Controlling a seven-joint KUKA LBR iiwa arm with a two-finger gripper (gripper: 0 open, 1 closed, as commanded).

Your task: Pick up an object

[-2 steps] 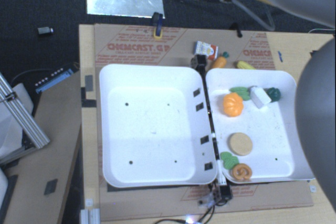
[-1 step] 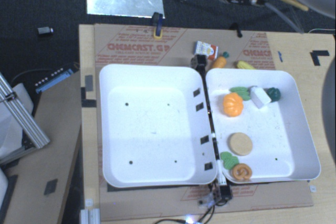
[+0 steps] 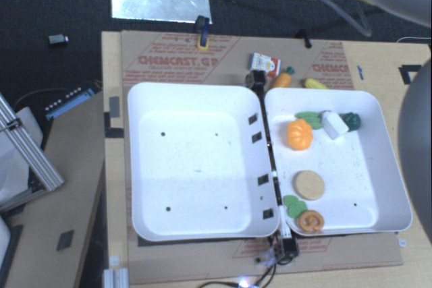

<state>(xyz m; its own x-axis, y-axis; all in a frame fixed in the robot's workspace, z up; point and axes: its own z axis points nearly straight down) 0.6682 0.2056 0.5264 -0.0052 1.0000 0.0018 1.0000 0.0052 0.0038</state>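
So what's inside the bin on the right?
The right bin holds an orange pumpkin, a white block lying on green pieces, a tan round cookie, and a swirly pastry. Whatever is under the block is hidden.

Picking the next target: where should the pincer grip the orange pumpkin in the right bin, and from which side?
Come straight down on the orange pumpkin and grip across its round body, probably closing top-to-bottom in the view. It sits free on the right bin floor, but the green leafy piece lies close behind it.
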